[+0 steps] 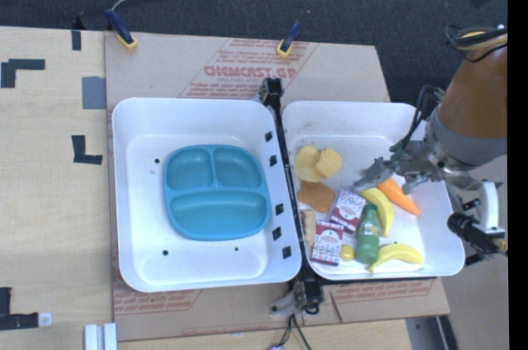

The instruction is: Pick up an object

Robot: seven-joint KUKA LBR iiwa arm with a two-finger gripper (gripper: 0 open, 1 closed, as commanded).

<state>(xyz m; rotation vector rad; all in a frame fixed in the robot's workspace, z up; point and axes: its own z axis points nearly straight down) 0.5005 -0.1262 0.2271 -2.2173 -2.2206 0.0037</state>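
The right bin holds a pile of toy food. In it lie two yellow pieces, a brown slice, two red-and-white cartons, a green bottle, two bananas and an orange carrot. My gripper hangs over the right part of this bin, just above the carrot and the upper banana. Its fingers are spread open and nothing sits between them.
The left bin holds a blue divided plate. A black divider runs between the two bins. Both bins rest on a cardboard sheet held by two yellow-and-blue clamps.
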